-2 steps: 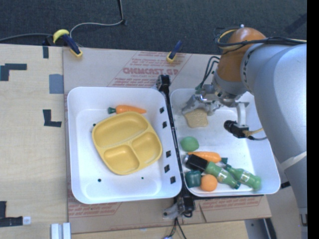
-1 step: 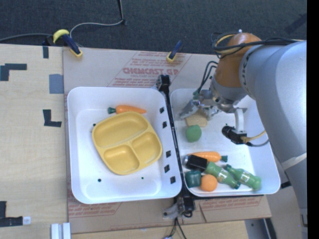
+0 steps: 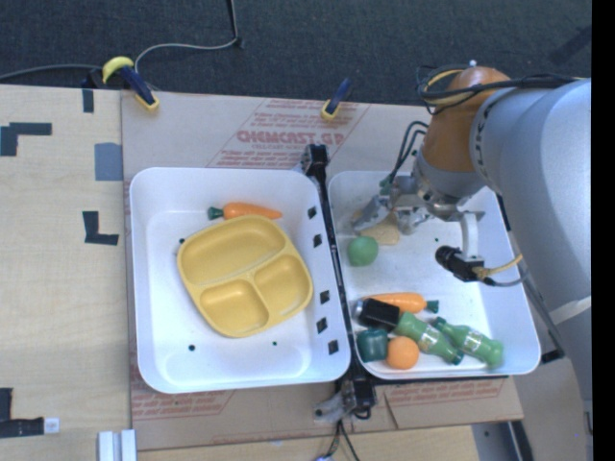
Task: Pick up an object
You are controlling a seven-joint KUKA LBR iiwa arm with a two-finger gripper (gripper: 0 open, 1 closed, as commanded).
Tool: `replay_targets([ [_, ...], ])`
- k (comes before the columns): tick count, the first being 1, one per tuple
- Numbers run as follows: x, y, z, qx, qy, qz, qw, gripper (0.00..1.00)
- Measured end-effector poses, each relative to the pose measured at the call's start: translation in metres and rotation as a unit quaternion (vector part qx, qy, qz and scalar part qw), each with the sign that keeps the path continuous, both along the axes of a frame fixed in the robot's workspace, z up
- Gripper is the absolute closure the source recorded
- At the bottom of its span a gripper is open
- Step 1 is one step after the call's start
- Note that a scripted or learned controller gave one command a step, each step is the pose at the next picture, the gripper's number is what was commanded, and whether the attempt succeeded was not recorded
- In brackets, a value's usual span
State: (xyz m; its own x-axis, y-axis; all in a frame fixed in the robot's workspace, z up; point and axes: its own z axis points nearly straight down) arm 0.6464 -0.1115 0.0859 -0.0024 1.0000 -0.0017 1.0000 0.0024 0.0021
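Cardboard [image 3: 269, 137] on tabletop, printed "CHEMCAST". Two bins: left bin [image 3: 154, 286] has 1 yellow tray [image 3: 245, 274], 1 carrot [image 3: 252, 211]. Right bin [image 3: 509, 325] has 1 green ball [image 3: 362, 251] just below tool [image 3: 389, 217] (finger state: cannot tell), 1 carrot, 1 orange ball [image 3: 403, 352], 2 green bottles [image 3: 447, 337].

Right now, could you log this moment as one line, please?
gripper: right bin, above tan piece | green ball: beside | grasp: unconfirmed

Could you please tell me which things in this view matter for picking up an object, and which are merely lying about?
Job in hand:
two-finger gripper
round green ball
pale flat piece under the gripper

Lying about:
yellow divided plastic tray
orange toy carrot in the left bin
green plastic bottle
orange ball
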Motion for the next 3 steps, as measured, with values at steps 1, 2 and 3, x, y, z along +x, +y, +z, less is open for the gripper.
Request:
replay_targets([
  [1,0.022,0.008,-0.001,0.0005,0.0,0.0,1.0,0.0],
  [2,0.016,-0.009,0.0,0.0002,0.0,0.0,1.0,0.0],
  [3,0.014,-0.011,0.0,0.0001,0.0,0.0,1.0,0.0],
])
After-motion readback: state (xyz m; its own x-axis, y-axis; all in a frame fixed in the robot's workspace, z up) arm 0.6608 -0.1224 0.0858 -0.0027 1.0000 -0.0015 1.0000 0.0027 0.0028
